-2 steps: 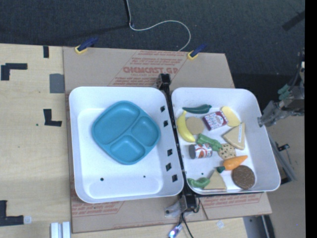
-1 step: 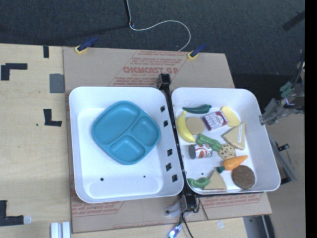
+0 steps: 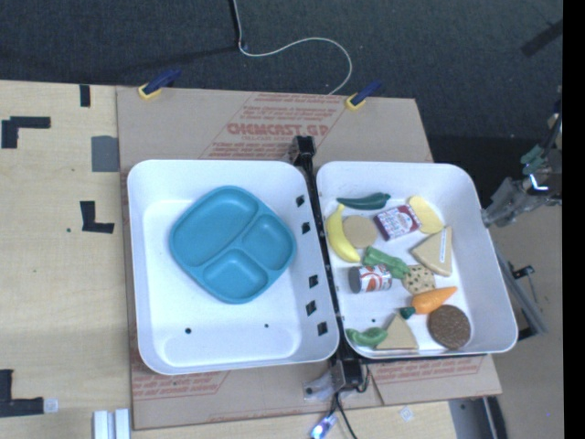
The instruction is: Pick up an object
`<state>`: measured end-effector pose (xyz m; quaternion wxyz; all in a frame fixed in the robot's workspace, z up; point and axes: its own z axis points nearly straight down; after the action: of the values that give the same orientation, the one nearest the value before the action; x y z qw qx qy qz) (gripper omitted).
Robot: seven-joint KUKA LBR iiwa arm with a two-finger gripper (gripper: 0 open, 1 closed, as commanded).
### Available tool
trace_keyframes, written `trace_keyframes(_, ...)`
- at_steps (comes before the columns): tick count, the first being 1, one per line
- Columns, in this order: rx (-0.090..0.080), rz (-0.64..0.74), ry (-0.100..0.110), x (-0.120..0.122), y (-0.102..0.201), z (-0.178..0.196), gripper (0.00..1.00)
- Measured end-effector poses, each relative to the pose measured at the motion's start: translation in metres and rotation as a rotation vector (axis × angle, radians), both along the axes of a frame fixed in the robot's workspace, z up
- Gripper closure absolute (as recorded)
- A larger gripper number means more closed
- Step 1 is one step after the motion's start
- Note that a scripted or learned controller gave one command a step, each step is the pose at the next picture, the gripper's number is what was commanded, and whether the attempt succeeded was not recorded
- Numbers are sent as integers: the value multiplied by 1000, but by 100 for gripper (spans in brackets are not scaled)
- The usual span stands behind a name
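The right bin [image 3: 475, 199] holds several toy foods. Among them are a yellow banana [image 3: 336, 236], a green chili [image 3: 367, 200], a red and white packet [image 3: 396, 220], a yellow lemon [image 3: 426, 212], a pale cheese wedge [image 3: 435, 252], a small can [image 3: 370, 281], an orange carrot [image 3: 432, 299] and a brown round cookie [image 3: 450, 326]. A sandwich triangle [image 3: 397, 337] lies at the front of the bin. My gripper [image 3: 512, 199] hangs at the far right, outside the right bin's rim and above the bench. It is small and blurred, and nothing shows in it.
The left bin [image 3: 151, 337] holds a blue divided plate [image 3: 233, 243]. Both bins sit on a cardboard sheet [image 3: 274, 126] clipped at the back. A white cable [image 3: 302, 48] loops over the dark floor behind.
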<state>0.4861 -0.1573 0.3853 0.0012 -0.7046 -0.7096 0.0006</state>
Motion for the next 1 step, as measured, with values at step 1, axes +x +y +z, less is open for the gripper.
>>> trace_keyframes(1,0,1,1,0,1,9,100)
